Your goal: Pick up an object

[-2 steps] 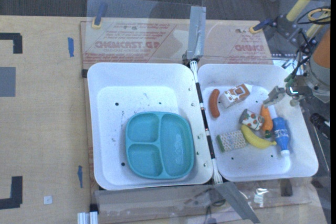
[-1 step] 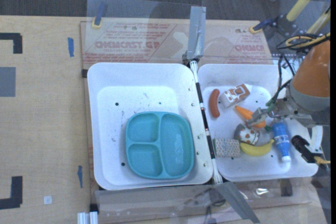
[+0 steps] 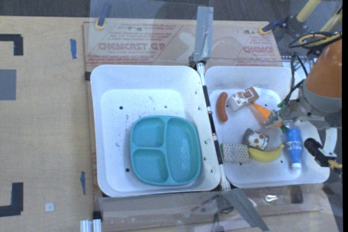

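The right bin (image 3: 239,76) holds several small items. A red sausage (image 3: 222,107) lies at its left, with a small white and brown carton (image 3: 243,98) beside it. An orange carrot (image 3: 260,111) points toward my gripper (image 3: 276,118), which hangs low over the bin's middle right, just right of the carrot's end. Below it lie a blue bottle (image 3: 293,146), a yellow banana (image 3: 265,154), a grey and white toy (image 3: 256,139) and a speckled grey sponge (image 3: 235,152). I see nothing lifted off the bin floor.
The left bin (image 3: 109,84) carries a teal divided plate (image 3: 165,150). The arm's orange band (image 3: 329,73) and grey wrist (image 3: 318,106) cover the right bin's right edge. Clear plastic sheets and cardboard stand behind both bins. Cables hang at the far right.
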Motion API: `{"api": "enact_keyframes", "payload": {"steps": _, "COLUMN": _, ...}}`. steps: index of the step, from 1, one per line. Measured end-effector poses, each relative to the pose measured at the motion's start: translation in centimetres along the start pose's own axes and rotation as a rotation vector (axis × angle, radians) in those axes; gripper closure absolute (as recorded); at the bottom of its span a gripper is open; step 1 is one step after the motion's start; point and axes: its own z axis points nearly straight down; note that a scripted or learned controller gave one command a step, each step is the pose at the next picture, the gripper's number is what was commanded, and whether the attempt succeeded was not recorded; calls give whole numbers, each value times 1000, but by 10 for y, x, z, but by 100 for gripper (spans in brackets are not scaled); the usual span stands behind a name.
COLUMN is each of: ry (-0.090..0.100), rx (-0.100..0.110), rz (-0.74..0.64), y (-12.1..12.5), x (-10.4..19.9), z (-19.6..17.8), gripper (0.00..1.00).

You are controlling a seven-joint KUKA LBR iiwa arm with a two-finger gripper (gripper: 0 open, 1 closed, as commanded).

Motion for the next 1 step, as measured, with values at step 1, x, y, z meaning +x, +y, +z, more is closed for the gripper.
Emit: {"api": "enact_keyframes", "payload": {"steps": 1, "ry": 2, "rx": 11, "rz": 40, "y": -5, "x": 48, "z": -90, "gripper": 100}}
